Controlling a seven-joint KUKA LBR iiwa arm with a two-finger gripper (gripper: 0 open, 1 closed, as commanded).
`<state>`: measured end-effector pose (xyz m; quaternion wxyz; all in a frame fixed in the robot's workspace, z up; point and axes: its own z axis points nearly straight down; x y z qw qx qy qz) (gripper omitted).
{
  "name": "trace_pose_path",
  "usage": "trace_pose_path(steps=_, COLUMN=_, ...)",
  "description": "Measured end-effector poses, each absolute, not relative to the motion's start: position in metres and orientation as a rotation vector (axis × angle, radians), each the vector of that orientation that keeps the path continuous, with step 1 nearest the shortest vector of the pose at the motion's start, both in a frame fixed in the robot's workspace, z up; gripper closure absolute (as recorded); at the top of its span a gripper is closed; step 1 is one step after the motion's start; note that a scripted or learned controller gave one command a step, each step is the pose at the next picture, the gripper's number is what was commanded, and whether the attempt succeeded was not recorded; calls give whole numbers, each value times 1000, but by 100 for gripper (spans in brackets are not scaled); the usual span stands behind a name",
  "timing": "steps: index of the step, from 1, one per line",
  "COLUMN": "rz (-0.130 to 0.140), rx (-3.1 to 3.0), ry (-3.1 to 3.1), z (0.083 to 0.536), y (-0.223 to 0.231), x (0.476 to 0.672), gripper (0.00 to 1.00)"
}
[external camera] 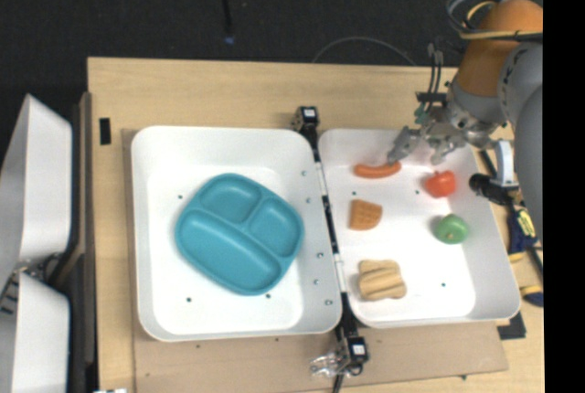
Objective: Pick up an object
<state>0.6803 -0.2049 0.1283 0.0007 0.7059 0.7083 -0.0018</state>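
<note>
While left bin (155, 291) holds teal plate (239, 233), right bin (484, 295) toy foods.

I can read no text, label, brand, number or sign anywhere around my bench. The small black tag (305, 117) at the top of the seam between my two bins is too small and blurred to make out whether anything is printed on it.
</note>
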Motion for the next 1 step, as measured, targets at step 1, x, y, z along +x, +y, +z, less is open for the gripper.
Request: trace_pose_path(steps=1, rz=-3, rx=2209, ry=2219, z=144, y=-207, x=682, gripper=100)
